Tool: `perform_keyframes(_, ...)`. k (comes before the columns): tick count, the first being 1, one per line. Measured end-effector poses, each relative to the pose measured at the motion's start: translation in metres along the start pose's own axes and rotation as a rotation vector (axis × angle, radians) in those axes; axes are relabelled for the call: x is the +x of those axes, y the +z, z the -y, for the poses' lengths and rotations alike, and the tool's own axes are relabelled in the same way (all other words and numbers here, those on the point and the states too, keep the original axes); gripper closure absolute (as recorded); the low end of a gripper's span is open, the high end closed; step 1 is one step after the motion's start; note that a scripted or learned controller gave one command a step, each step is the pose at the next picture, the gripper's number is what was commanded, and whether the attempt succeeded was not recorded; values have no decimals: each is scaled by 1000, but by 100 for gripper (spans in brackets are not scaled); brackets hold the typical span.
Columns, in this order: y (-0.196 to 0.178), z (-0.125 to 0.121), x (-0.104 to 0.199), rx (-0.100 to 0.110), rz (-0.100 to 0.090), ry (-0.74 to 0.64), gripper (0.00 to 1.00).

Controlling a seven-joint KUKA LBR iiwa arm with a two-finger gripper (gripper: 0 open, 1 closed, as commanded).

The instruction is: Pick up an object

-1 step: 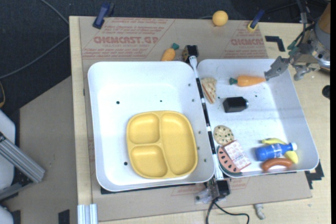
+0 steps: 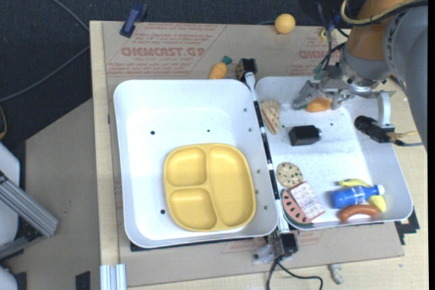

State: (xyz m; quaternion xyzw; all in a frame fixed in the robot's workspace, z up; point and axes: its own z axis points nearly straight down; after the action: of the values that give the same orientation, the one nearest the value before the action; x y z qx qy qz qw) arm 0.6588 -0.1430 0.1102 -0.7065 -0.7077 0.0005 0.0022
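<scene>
Camera view, arm: reaches in from the right, wrist low over the far end of the right bin (image 2: 380,176).
Hand (image 2: 318,100): fingers splayed to either side of an orange object (image 2: 317,105); they look close to it, contact not resolvable.
Hand state: spread, not pinching yet, judged a pre-grasp straddle so closing would trap the piece.
Target location: orange object lies on the bin floor near the far wall, just right of a wafer (image 2: 271,115).
Nearby: black block (image 2: 304,135) sits apart, toward the bin centre, so it should not foul the fingers.
Others: cookie (image 2: 289,174), blue bottle (image 2: 355,195), sausage (image 2: 358,212) lie at the near end, well apart.
Left bin (image 2: 136,112): holds a yellow tray (image 2: 209,185).
Bench (image 2: 163,51): carrot (image 2: 219,69) and ball (image 2: 285,24) lie outside the bins.
</scene>
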Motion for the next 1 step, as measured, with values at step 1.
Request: perform_keyframes(1, 18, -11, -39, 6, -20, -1, 0)
